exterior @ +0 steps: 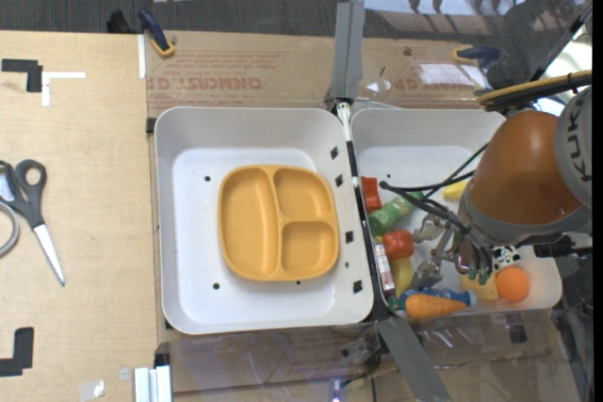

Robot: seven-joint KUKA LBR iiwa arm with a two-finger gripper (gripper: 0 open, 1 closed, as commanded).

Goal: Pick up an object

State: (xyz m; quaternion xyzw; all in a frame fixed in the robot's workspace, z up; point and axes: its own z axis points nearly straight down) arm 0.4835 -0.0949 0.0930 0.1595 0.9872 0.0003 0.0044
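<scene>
a: orange-yellow divided plate lies flat in the left bin, and we see nothing else in there.

b: in the right bin we see toy food: a carrot by the front wall, an orange ball, red and green pieces near the divider.

a: the gripper hangs low over that pile, and we cannot tell its grip.
</scene>
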